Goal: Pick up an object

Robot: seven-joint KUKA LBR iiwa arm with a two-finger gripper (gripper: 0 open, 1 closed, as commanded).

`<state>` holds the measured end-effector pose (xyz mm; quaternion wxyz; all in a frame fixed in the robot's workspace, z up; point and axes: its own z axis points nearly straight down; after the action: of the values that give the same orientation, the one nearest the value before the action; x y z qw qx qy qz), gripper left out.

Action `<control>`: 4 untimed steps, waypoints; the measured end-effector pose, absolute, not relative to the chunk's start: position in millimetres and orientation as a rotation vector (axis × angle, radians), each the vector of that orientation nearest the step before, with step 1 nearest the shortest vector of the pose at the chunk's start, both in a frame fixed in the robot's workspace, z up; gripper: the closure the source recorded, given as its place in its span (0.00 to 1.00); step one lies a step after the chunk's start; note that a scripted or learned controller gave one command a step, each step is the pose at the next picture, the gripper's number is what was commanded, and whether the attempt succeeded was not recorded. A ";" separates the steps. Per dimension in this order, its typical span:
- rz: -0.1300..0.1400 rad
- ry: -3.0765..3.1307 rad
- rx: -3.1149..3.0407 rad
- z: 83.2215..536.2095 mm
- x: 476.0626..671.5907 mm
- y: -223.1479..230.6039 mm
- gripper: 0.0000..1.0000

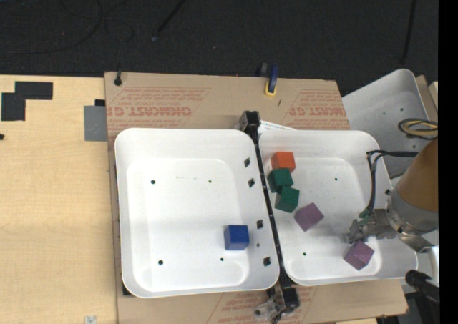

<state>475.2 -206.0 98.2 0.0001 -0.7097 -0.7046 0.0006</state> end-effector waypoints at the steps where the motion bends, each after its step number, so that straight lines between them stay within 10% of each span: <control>1: -0.013 -2.239 -2.221 255.5 550.8 -155.7 1.00; 3: -0.014 -2.235 -2.222 512.8 541.7 -59.9 1.00; 4: 0.021 -2.215 -2.205 348.6 471.2 -0.3 1.00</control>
<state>471.2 -0.3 348.6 0.0081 -0.7056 -0.7086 0.0068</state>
